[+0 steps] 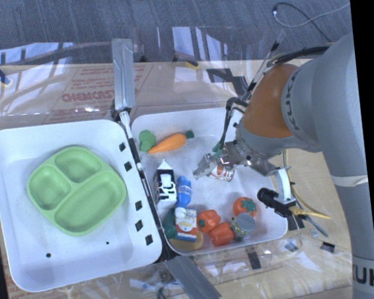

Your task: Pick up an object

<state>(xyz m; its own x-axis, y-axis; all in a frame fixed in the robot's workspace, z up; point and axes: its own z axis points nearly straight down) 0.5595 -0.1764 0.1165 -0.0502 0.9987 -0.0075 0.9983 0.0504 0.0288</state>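
Observation:
My gripper (216,165) is low over the middle of the right bin (201,123), under the orange-banded wrist. A small red-and-white object (224,172) lies right at its tip, partly hidden by it. I cannot see whether it is gripped. Left of the gripper lie an orange carrot (170,142) with a green item (147,140), a white-and-black bottle (166,184) and a blue bottle (184,191). Along the front wall sit a small carton (186,220), two red vegetables (209,219), a tomato (244,206) and a grey can (243,224).
The left bin (26,262) holds a green divided plate (77,188). A grey divider (137,177) runs between the two bins. My arm's bulk covers the right bin's right side. Cables and a black fitting (275,200) hang by the right wall.

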